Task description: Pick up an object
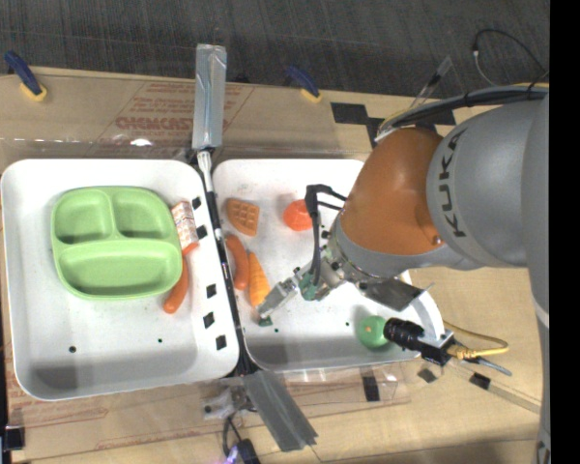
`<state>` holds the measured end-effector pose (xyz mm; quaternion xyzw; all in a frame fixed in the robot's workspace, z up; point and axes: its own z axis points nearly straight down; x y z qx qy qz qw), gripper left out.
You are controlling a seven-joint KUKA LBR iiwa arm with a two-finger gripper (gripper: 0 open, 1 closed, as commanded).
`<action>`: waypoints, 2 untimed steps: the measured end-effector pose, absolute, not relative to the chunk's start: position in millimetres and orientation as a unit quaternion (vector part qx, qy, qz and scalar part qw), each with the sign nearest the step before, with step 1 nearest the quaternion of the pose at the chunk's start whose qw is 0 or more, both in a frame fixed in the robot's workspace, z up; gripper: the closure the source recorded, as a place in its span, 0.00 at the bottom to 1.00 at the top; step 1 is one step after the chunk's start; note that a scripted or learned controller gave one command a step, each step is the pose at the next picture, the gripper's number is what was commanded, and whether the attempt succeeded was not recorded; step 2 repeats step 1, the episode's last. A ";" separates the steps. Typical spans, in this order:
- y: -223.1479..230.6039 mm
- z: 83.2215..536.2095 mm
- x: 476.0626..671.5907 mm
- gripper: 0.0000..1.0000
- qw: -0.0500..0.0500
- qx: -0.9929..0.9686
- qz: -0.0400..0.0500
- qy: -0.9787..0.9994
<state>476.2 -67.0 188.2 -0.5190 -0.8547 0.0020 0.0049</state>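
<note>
Camera view: arm (445,201) leans over the right bin (271,177), gripper (269,305) low beside the carrot (256,276), jaws released.

Orange carrot (256,276) lying lengthwise, right bin's left side
</note>
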 end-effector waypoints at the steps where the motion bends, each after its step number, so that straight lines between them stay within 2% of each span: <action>1: -32.5 187.7 527.0 0.00 0.004 -0.499 0.002 -0.867; 2: -32.5 187.7 527.0 0.00 0.004 -0.499 0.002 -0.867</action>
